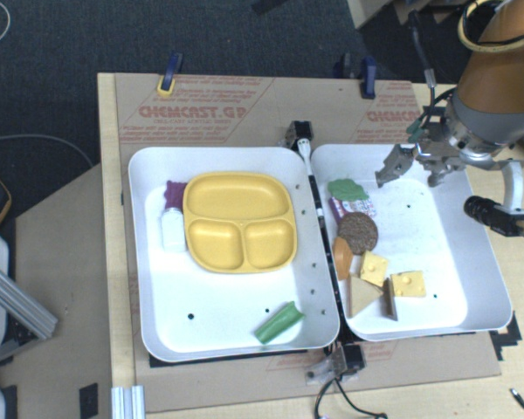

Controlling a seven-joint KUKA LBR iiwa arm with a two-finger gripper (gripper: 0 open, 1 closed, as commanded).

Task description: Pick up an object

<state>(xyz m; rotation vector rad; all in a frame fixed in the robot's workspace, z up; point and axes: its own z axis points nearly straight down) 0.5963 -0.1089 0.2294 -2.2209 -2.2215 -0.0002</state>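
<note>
Toy food crowds the right bin's (472, 260) near-left part: a brown round patty (359, 230), cheese wedges (408, 284), a green leaf (347, 188). The hand (414, 169) hovers spread and empty above the bin's far edge, nothing grasped. Approach step, I judge; next it must descend onto one piece.

Overhead slanted view of two white bins side by side on a bench (244, 103): the left bin (157, 321) holds a yellow divided tray (240, 219) near its centre, a purple item (174, 195) and a white item (172, 230) at the tray's left, and a green piece (278, 323) near the bin's front right corner. The right bin (472, 269) carries a green leaf-like piece (347, 189), a brown disc (359, 231), an orange piece (341, 257) and yellow cheese wedges (409, 284) along its left side. The gripper (417, 169), fingers spread and holding nothing, hangs above the right bin's back edge
</note>
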